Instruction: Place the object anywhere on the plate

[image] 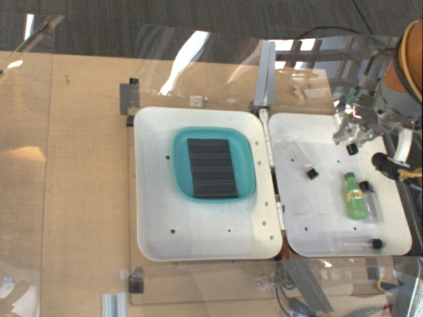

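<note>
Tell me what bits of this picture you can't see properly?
- End effector: small and cluttered in the camera view, so its state is unclear.
- Arm: cut off by the right edge.
- Green bottle: label too small to read.
- Dark slab on the teal plate: too coarse to identify.

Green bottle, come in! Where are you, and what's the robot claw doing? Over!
Gripper up over right bin's far edge, carrying nothing. Green bottle lying in right bin. Teal plate in left bin, dark ridged block on it.
</note>
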You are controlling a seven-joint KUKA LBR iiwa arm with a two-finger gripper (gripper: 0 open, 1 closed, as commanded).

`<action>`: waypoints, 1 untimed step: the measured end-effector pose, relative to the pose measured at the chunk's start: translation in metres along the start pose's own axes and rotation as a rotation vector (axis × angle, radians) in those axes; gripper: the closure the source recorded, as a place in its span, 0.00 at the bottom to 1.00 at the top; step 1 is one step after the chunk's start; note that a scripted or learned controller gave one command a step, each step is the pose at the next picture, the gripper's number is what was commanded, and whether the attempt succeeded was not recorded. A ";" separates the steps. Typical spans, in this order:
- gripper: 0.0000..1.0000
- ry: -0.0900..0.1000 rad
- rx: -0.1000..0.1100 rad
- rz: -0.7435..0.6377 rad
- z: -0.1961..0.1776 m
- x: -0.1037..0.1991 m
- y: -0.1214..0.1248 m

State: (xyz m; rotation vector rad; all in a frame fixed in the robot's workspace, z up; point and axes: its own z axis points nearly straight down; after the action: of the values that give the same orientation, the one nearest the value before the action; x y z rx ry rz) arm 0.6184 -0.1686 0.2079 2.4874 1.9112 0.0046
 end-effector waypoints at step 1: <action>1.00 0.002 0.002 -0.139 0.032 0.051 -0.053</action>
State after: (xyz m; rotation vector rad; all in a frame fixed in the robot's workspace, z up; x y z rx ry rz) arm 0.5804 -0.1060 0.1760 2.3504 2.0811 0.0042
